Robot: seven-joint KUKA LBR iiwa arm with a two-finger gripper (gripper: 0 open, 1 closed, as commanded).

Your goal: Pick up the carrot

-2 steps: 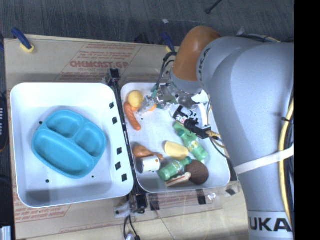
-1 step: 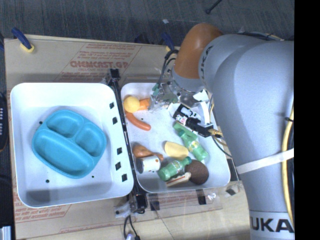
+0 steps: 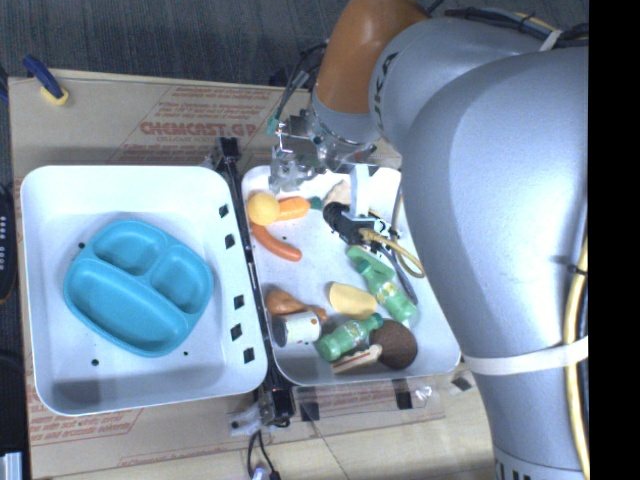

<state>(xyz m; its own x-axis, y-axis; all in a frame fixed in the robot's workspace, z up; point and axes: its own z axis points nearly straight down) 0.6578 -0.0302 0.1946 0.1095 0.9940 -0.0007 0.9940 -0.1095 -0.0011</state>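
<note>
Above the right bin [image 3: 300, 373], my gripper [image 3: 288, 173] hovers near the carrot [image 3: 292, 208]; jaw state unclear; descend centred over it.

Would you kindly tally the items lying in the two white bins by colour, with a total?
Blue: 1, the divided plate
Orange: 2, the carrot and a sausage-like piece
Yellow: 2, one by the carrot, one lower
Green: 2, bottles and
Brown: 2, and
White: 1, small can
Total: 10

Orange carrot [image 3: 292, 208] beside a yellow lemon [image 3: 262, 208]; light blue divided plate [image 3: 138, 286] in the white left bin [image 3: 40, 268]; green bottles [image 3: 383, 286].
</note>
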